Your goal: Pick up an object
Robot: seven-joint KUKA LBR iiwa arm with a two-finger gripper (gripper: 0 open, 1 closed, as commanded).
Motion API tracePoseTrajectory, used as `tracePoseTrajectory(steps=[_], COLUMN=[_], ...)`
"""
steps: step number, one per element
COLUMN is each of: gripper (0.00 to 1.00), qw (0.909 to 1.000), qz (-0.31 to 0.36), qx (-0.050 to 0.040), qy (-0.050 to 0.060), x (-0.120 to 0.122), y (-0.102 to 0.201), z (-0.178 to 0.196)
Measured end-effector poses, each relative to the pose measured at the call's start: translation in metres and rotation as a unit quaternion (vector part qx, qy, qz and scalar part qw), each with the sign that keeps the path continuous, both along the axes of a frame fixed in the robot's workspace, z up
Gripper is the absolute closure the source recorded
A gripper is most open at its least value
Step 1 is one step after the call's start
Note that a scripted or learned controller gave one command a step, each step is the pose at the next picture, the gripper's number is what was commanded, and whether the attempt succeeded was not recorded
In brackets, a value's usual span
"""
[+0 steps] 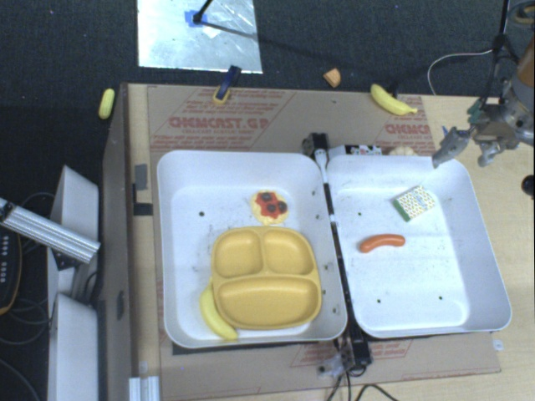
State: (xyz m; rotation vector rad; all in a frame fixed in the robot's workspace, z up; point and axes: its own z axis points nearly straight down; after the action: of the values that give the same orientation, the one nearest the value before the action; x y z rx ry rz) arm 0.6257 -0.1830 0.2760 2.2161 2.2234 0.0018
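In the right bin (476, 257) lie an orange-red sausage (382, 242) near the middle and a small green-and-white box (415, 202) further back. My gripper (465, 150) hangs over the bin's far right corner, above and to the right of the box. Its two fingers stand apart, open, with nothing between them. The left bin (188, 190) holds a yellow divided plate (266, 276), a banana (216, 314) at the plate's front left, and a small pizza-like piece (269, 207) behind the plate.
Behind the bins on the cardboard lie a second banana (391, 100), a small orange piece (333, 77) and a yellow item (106, 103) at the far left. A foil sheet (199, 22) lies on the floor. A metal rail (50, 230) sticks in from the left.
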Motion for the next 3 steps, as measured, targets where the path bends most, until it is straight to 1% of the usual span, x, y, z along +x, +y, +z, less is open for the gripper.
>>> tracePoseTrajectory(steps=[1, 2, 3], gripper=[0.0, 0.0, 1.0], qw=[1.0, 1.0, 1.0], qz=[-0.001, 0.001, 0.002], qx=[0.0005, 0.0007, -0.0006], qy=[0.001, 0.001, -0.002], x=[0.007, 0.031, 0.033], y=[0.0, 0.009, 0.008], z=[-0.091, -0.175, -0.163])
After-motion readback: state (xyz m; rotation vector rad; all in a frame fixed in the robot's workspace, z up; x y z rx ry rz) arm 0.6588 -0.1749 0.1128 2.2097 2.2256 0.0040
